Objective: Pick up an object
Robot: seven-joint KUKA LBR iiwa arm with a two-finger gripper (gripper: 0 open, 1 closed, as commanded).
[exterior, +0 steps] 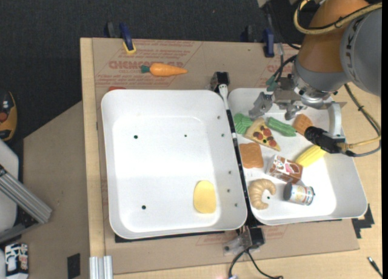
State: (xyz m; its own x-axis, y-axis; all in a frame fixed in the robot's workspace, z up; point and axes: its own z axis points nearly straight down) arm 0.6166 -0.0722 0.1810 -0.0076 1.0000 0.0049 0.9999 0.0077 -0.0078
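Two bins (121, 114): left holds a yellow piece (205, 196); right holds food toys. Gripper (277, 105) hangs above the pizza slice (265, 134), fingers spread, pinching nothing

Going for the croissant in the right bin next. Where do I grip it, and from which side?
Grip the croissant across its thick middle, coming straight down from above. Its curved ends taper, and the can lies close on its right, so set the fingers front to back, where the white bin floor shows.
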